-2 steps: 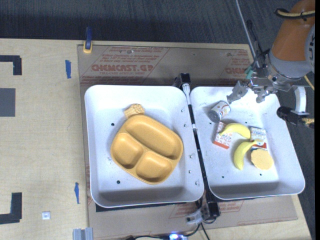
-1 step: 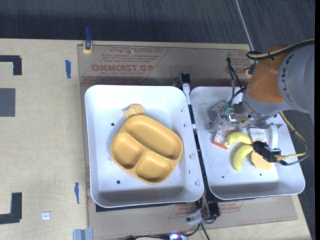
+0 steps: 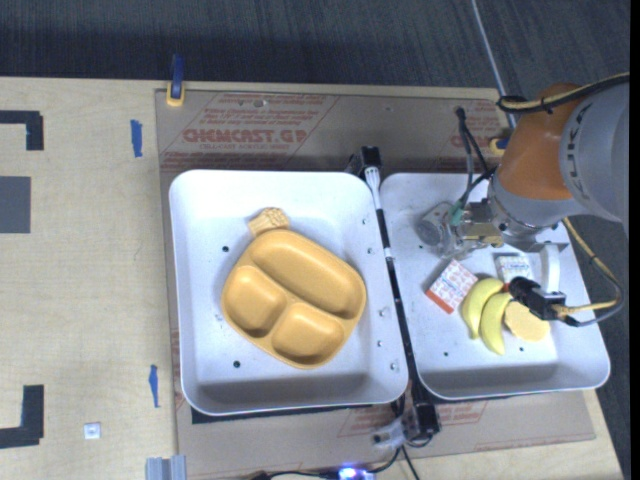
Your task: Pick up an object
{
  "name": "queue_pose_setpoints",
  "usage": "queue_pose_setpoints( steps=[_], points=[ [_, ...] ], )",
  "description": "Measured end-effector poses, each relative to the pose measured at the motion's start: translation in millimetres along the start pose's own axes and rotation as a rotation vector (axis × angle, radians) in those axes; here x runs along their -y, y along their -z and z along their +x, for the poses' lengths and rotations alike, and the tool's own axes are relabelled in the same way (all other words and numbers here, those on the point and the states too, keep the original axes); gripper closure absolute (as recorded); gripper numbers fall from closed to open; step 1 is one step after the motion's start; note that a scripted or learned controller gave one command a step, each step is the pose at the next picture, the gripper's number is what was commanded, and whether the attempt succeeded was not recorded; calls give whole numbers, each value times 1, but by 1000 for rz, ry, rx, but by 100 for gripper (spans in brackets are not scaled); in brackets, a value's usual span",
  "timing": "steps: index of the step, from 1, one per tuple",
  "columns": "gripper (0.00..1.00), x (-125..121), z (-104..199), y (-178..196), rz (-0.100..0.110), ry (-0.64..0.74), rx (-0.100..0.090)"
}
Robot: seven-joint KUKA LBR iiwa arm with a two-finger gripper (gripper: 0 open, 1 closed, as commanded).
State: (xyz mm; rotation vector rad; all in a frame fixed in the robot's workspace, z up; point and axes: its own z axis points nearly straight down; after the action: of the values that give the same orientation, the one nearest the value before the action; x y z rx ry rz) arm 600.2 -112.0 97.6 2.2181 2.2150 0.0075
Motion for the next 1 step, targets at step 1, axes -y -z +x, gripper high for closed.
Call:
queue_pose_setpoints(
  steps=[1],
  points=[
    [0, 0, 0, 0, 0, 0, 0]
  ],
)
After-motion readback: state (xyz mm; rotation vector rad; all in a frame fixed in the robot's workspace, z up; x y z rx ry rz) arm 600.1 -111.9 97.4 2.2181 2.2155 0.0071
